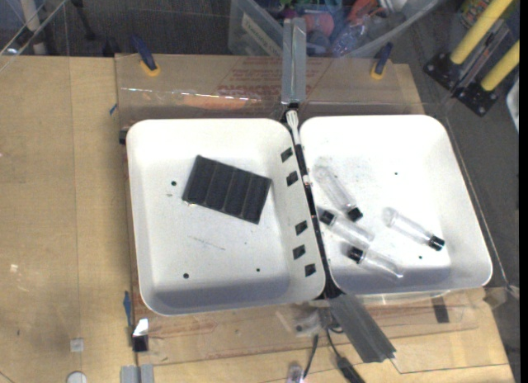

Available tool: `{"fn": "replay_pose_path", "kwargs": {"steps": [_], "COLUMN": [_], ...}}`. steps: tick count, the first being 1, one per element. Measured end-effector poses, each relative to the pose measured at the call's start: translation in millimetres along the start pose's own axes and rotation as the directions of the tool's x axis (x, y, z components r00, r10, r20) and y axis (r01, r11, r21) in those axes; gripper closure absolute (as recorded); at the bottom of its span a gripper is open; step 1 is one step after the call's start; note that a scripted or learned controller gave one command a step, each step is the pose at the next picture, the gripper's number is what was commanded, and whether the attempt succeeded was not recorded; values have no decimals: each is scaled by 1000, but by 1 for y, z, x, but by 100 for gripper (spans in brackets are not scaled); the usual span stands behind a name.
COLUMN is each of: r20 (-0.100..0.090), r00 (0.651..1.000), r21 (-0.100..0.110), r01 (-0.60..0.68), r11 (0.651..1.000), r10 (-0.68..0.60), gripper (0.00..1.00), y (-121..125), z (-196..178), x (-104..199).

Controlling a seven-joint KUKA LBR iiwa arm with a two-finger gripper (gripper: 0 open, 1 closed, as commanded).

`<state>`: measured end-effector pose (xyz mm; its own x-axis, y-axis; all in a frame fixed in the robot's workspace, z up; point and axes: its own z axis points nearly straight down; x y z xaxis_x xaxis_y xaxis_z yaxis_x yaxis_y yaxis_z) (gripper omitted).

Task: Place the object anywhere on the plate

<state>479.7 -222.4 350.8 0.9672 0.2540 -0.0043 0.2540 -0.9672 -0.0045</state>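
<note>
Grey bracket (363, 336) sat closest, at 6 o'clock of the frame, just under the seam between the bins. Gripper: how wide it was, or whether it carried anything, could not be told from this frame.

Task's things: a cluster of clear tubes with black caps in the right bin (472, 208), toward its 7 o'clock part. One tube (337, 190) lay near the seam, a second tube (350, 228) just below it, a third tube (373, 260) toward 6 o'clock, and a fourth tube (412, 230) apart at 3 o'clock of the cluster. Which one was meant as the object could not be told. All rested on the bin floor.

Plate (227, 189): a dark ribbed rectangular slab, lying flat and slightly turned in the left bin (139, 208), toward that bin's 12 o'clock half. Nothing lay on it. It was at 9 o'clock of the tubes, well apart, with the divider (299, 208) and its black tabs between.

Progress, as a judgement: nothing done yet. Pick, carry across the divider, and release onto the plate all remained. Clear, round tubes would likely roll and be hard to pinch, so the pick looked like the weak step.
</note>
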Motion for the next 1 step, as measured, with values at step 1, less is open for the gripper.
{"fn": "replay_pose_path", "kwargs": {"steps": [1], "r20": [0], "r00": [764], "r21": [-2], "r01": [645], "r11": [764], "r10": [-645], "gripper": [100], "y": [1], "z": [-15], "x": [-1]}}
